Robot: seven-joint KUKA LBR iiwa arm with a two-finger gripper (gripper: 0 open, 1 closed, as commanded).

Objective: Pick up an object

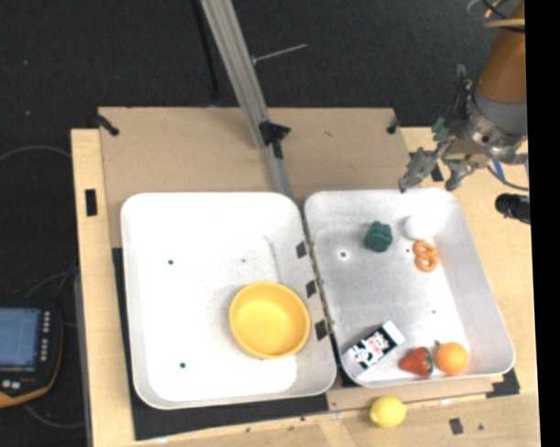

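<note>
The gripper (432,171) hung above the right bin's (339,216) far corner, its two dark fingers spread with nothing between them. That smooth white bin held one knobbly green lump (379,236), one white ball (419,225), one orange pretzel-like twist (426,256), one printed carton (374,345), one glossy red piece (415,361) and one orange (452,357). One round yellow bowl (269,319) sat in the left bin (170,231); one lemon (387,411) lay on the bench (167,139).

Two bins side by side on the table (195,143). The left bin (170,231) holds a bowl (270,319) near its right wall. In the right bin (353,215): a small block (379,236) and a pretzel (426,256) toward the back, a carton (374,345), a pepper (415,361) and an orange (452,357) along the front. A lemon (387,411) lies on the table just before it.
</note>
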